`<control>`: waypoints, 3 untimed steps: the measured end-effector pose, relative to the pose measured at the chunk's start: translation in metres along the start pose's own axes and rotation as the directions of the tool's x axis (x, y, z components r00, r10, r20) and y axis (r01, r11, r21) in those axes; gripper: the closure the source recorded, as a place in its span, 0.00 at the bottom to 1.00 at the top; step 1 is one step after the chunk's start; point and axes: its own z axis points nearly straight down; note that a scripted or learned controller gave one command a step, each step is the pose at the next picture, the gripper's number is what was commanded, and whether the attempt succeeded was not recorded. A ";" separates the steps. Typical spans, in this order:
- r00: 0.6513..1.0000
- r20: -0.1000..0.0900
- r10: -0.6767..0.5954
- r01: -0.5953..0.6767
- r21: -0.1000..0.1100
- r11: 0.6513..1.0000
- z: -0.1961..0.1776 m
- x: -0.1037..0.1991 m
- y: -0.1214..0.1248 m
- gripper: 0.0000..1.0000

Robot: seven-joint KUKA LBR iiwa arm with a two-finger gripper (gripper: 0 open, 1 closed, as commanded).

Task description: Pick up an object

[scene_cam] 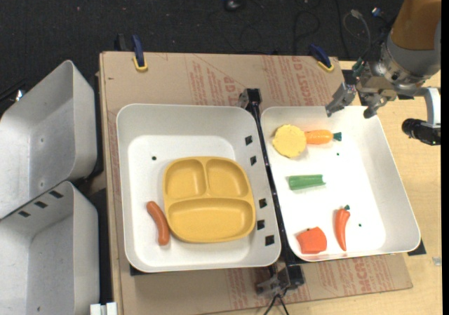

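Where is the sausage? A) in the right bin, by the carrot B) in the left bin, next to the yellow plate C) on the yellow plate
B: the sausage lies on the left bin floor beside the yellow plate's left edge.

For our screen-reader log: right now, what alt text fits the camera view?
An open gripper hovers over the right bin's far edge, holding nothing; toy foods lie inside it. The left bin holds a yellow divided plate and a sausage.
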 end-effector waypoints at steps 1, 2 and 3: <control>1.000 0.003 -0.002 0.002 -0.014 1.000 -0.008 0.000 0.002 0.00; 1.000 0.001 -0.004 0.004 -0.008 1.000 0.054 0.007 0.002 0.00; 1.000 0.001 -0.002 0.002 -0.008 1.000 0.117 0.005 0.005 0.00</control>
